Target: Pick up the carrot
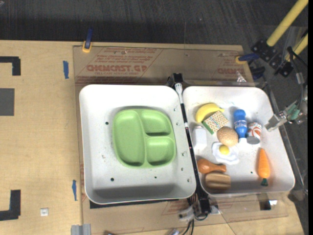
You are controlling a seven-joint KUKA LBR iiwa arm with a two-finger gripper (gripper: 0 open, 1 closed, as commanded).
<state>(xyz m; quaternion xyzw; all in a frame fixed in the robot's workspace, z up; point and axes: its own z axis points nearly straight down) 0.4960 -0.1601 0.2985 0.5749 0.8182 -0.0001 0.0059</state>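
Carrot (263, 164) lies near the right bin's (281, 131) right wall. End effector (282, 115) hovers above it, apart; its state cannot be determined.

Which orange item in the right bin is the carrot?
The carrot is the long tapered one with a green tip by the bin's right wall; the orange drumstick lies near the left wall.

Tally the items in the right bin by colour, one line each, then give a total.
Orange: 2, the carrot and the drumstick
Yellow: 1, the banana
Blue: 1, the bottle
Brown or tan: 2, the bread roll and the hot dog
White with yellow: 1, the fried egg
Multicoloured: 2, the box and the can
Total: 9
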